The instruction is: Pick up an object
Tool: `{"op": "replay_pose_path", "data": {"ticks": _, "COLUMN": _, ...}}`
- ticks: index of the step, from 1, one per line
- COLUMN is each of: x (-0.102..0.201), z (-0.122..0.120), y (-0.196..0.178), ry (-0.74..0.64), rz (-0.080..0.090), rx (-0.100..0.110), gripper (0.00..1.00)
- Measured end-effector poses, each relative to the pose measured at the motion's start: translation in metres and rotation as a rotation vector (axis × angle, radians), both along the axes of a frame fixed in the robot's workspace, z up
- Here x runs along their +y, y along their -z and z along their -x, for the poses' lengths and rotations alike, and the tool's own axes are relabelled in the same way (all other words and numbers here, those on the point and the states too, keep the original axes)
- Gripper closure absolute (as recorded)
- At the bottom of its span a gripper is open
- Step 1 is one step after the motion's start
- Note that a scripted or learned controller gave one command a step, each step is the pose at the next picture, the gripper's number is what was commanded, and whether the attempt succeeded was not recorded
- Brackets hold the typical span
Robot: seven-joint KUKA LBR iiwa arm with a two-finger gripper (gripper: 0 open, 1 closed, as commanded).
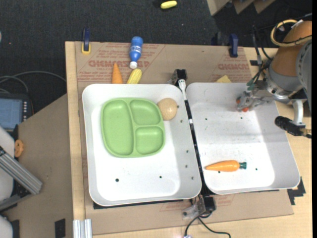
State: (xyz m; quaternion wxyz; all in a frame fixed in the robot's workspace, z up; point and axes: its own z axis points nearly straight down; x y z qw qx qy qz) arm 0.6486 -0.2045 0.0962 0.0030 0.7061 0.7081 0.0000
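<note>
While the green divided plate (132,127) sits in the left bin (99,177) with a tan ball (168,108) touching its upper right corner, the carrot (225,166) lies in the right bin (277,177), well to the plate's lower right. Its long axis runs left-right, tip toward the plate. Farther right, the gripper (243,103) hovers by the right bin's far edge, holding nothing visible; its opening I cannot tell.

We see the right bin (277,177) floor mostly open, with a carrot (225,166) lying near its front edge. In the left bin (94,148), a green divided plate (132,127) and a round tan ball (168,108) crowd the back half.
</note>
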Motion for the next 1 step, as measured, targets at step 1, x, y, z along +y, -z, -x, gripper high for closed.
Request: {"op": "replay_pose_path", "data": {"ticks": 1, "x": 0.0925, "z": 0.0876, "y": -0.0856, "ry": -0.002, "rz": -0.009, "rx": 0.011, "gripper": 1.00}}
